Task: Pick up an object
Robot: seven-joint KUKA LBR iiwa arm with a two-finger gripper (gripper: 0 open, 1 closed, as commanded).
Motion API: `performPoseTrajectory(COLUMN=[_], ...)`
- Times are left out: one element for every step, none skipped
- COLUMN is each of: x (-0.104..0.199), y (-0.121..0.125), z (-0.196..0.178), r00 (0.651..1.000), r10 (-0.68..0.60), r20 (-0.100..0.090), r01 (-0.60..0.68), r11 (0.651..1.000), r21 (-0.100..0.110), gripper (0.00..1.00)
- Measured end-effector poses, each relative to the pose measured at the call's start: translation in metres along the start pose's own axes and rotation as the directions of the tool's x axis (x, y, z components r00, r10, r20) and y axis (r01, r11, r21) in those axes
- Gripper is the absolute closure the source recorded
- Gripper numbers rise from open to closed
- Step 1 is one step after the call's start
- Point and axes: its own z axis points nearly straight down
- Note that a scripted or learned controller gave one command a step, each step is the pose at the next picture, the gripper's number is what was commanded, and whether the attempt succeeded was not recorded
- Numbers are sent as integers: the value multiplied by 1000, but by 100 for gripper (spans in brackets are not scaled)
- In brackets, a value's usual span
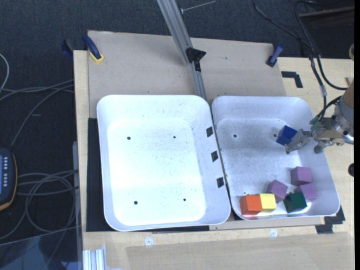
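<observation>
In the right bin (242, 108) a blue block (287, 135) lies near the right wall. My gripper (307, 144) reaches in from the right edge and sits just right of and slightly below the blue block, close to it; I cannot tell whether they touch. Along the bin's front right corner lie three purple blocks (302, 175), an orange block (251, 203), a yellow block (268, 201) and a green block (294, 202).
The left bin (107, 151) stands beside the right one, joined by black clips (214, 155). A metal pole (180, 32) slants over the back of the bench. Cables lie on the floor at the left.
</observation>
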Motion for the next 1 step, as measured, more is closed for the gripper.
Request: performPoseTrajectory(x=[5], y=[-5], z=[62], r00=[1000], r10=[0], r20=[-1], r01=[0], r11=[1000], r21=[1], gripper=[0])
